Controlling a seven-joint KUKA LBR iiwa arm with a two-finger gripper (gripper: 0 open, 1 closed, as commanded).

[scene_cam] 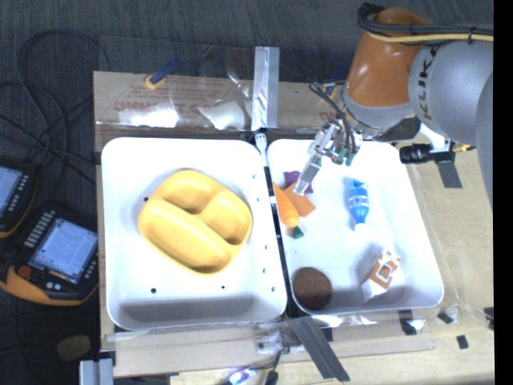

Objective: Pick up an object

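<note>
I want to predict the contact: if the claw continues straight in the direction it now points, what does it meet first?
Probably the orange carrot-shaped toy: the claw points down-left, right above it. Depth is unclear from this view.

Yellow bread loaf, orange carrot, blue bottle, brown disc, white bins

A large yellow bread-shaped object fills the middle of the left bin. In the right bin, an orange carrot-like piece lies at the upper left, a blue bottle sits near the centre, a brown disc rests at the lower left, and a white-and-orange carton lies at the lower right.
</note>
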